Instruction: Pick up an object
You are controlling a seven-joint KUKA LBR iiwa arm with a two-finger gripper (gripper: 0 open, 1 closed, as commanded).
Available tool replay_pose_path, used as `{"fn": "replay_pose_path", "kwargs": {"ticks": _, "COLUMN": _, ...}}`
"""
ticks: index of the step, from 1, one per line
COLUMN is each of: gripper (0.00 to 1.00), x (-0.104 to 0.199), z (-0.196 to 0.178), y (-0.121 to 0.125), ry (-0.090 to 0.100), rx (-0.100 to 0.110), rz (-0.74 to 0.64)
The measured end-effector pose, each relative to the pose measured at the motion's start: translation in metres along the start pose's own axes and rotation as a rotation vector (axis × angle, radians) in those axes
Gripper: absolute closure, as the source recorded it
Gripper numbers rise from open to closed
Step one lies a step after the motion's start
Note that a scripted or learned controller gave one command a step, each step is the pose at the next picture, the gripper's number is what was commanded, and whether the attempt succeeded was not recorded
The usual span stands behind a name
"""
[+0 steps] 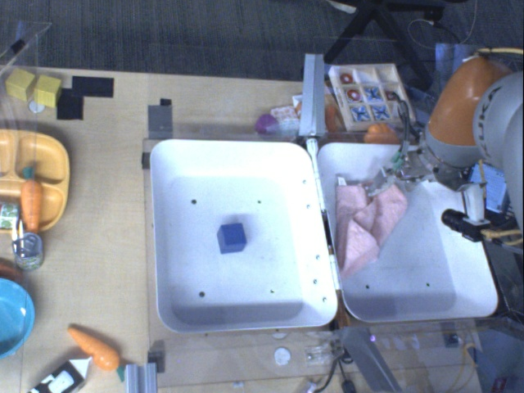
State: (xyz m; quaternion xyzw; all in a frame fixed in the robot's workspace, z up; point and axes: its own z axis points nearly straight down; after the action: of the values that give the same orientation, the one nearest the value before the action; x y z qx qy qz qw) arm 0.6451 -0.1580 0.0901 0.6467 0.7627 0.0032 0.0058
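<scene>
Pink cloth (364, 223) lies in the right bin (426, 297), its top corner pinched by the hand (391, 178).

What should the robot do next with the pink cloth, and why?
Probably lift straight up a little. The gripper sits at the top edge of the pink cloth in the right bin, and a small lift would show whether it truly caught the cloth.

Around the blue cube (232, 237) the left bin (180, 301) floor lies bare on all sides; only the bin's low walls hem it.
</scene>
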Motion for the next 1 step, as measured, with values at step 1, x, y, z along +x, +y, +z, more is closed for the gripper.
{"fn": "replay_pose_path", "kwargs": {"ticks": 1, "gripper": 1.0, "x": 0.0011, "z": -0.0136, "y": 0.0033, "ry": -0.001, "rx": -0.009, "rz": -0.002}}
